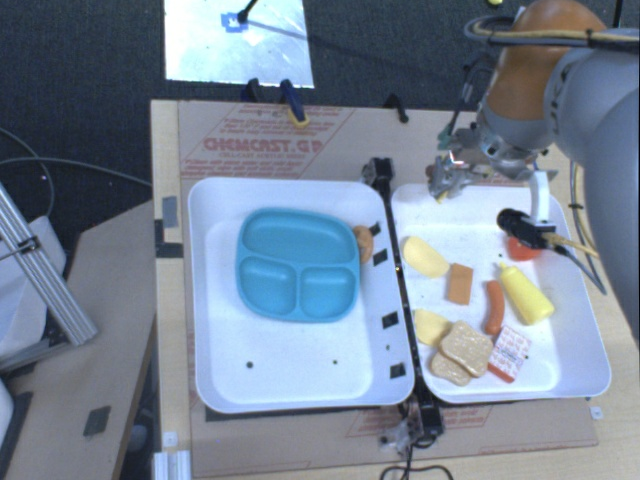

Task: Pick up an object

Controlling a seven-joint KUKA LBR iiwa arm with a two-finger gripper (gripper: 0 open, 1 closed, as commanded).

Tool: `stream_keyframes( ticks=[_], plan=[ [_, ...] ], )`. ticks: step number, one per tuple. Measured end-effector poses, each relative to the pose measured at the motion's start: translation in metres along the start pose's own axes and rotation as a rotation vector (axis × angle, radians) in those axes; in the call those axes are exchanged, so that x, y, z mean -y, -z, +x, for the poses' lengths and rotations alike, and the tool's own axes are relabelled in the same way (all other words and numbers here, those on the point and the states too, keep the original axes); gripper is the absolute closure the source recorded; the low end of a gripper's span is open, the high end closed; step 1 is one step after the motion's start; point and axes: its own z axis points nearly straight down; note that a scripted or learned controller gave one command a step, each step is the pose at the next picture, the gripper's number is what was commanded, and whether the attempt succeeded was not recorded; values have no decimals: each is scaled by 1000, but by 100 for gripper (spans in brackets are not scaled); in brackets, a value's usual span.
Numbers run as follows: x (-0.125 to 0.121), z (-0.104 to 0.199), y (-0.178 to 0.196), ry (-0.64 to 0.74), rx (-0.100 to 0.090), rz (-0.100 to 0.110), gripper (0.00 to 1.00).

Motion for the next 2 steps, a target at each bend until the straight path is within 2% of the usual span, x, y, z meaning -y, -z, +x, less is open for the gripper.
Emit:
stream_keyframes(
  ticks=[1,2],
  plan=[
    [9,123,-6,1,-3,11,100],
    [25,161,-7,-5,1,13,100]
  ],
)
